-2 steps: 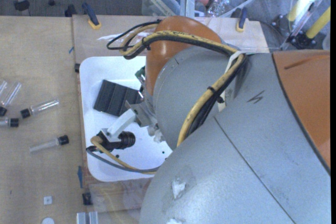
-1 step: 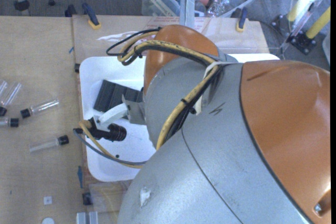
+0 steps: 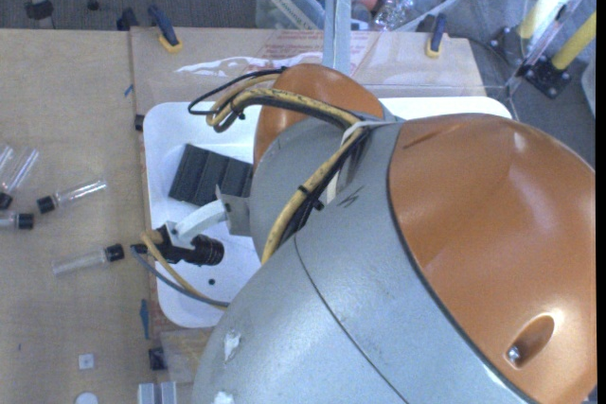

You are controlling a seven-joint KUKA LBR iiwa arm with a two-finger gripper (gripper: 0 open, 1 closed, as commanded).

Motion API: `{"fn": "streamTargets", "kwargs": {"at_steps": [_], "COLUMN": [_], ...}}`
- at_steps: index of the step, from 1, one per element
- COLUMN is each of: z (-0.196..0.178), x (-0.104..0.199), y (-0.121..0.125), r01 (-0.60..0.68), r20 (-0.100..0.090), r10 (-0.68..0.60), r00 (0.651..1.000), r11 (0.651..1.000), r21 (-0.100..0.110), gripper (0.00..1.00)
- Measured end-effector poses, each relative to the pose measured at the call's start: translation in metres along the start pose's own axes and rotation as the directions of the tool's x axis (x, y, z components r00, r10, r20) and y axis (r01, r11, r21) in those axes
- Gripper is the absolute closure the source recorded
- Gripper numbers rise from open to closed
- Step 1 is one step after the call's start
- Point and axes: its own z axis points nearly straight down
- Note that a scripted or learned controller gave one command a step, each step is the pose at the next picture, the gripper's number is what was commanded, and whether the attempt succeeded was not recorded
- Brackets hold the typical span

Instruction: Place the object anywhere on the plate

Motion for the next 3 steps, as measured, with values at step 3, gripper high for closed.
{"fn": "streamTargets", "kwargs": {"at_steps": [3], "z": [-0.011], "x": [0.000], "y": [-0.001], "r01": [0.317], "r20": [0.002], "r10": [-0.317], "r00": [0.948], "r11": [0.948], "r21": [0.001], "gripper": [1.00]}}
